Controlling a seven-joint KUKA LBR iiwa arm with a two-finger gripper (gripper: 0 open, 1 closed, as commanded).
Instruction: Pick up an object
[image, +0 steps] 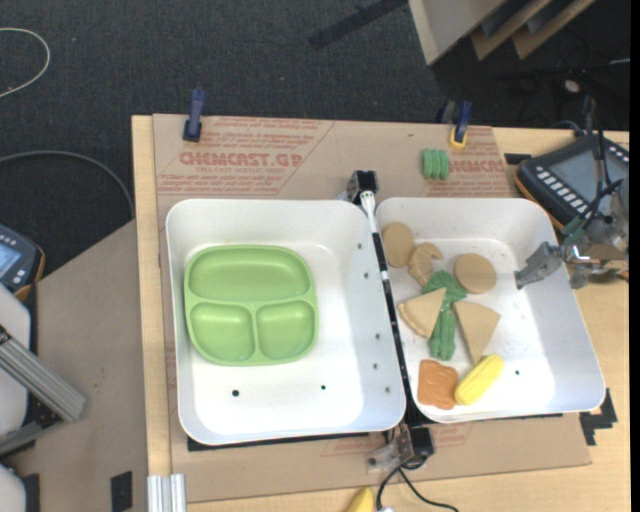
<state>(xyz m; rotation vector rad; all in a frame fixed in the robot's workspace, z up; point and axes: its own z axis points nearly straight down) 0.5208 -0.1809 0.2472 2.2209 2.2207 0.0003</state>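
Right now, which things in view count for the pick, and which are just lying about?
For the pick:
- claw, at the right bin's right edge
- the right bin's toy food: corn, orange piece, green pod, two wedges, round tan pieces

Lying about:
- green tray in the left bin
- green piece on the board behind the bins
- blue clamps

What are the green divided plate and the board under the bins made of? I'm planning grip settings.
The green divided plate looks like moulded plastic with a matte finish: uniform colour, rounded compartment edges, soft sheen. The board looks like brown cardboard or paper-faced sheet, flat and dull, with red printed lettering; which one is unclear.
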